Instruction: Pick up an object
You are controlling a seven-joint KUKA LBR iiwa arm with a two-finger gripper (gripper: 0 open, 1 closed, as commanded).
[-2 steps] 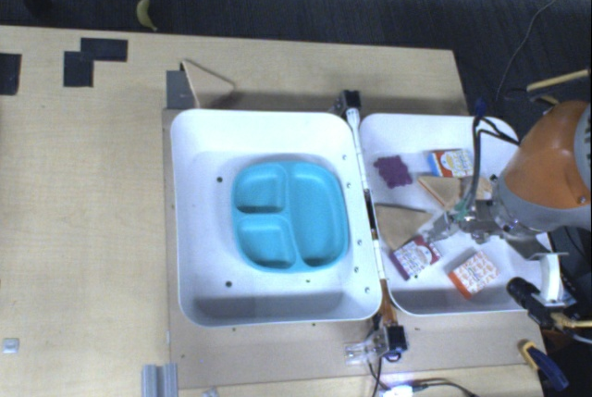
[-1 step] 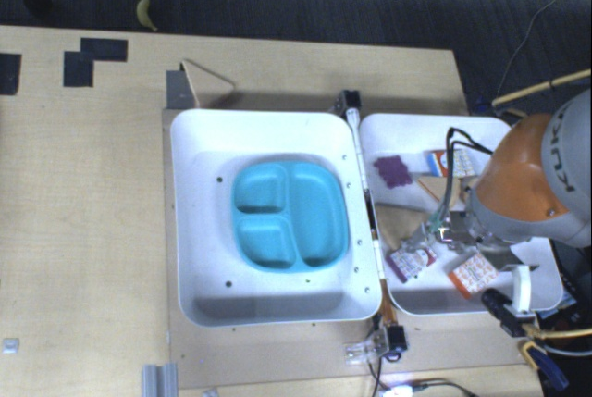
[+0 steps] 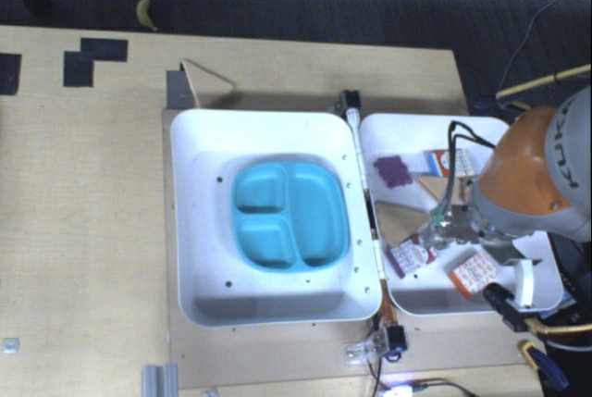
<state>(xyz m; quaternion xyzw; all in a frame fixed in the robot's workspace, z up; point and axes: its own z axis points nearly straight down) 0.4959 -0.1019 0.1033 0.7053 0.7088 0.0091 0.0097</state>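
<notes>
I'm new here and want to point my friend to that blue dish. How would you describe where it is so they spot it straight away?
Look at the two white bins side by side; take the left bin. The blue tray lies flat in its middle. It is bright blue with three compartments, unlike the small packets in the right bin.

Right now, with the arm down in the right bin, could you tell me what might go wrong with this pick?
1. The gripper sits low among crowded items: a packet, a red-and-white packet and a purple piece lie close together, so it may nudge them or catch two.
2. The packet looks flat, so the fingers may slide off.
3. The bin wall is near; a sideways move could bump it.
</notes>
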